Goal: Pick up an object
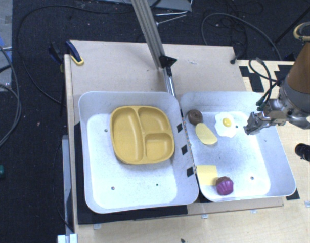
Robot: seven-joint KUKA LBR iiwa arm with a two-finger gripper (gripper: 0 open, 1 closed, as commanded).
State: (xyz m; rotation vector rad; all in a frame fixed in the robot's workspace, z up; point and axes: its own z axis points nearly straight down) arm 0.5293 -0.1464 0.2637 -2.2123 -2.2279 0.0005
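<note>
The bench is carrying two shallow white bins: the left white bin (94,186) is holding a yellow plastic divided tray (142,134), and the right white bin (276,171) is holding five small items. The grey arm with the orange band (299,85) is reaching in from the right, its two-finger gripper (251,125) hanging at the right bin's upper right area. Whether its fingers are parted or closed cannot be told at this resolution; nothing is showing between them.

Progress: the pick is judged not yet done. All candidate items are lying on the bin floor.

Items, largest first: a white fried-egg toy with yellow yolk (228,124) is lying just left of the gripper, nearly touching its tip. A pale yellow oval piece (206,134) is lying further left. A flat yellow square block (207,174) is sitting near the bin's lower left, with a purple ridged ball (224,186) just beside it. A brown round piece (194,117) is resting by the divider, well apart from the gripper.

Judgement: the egg toy is the likeliest target.
</note>
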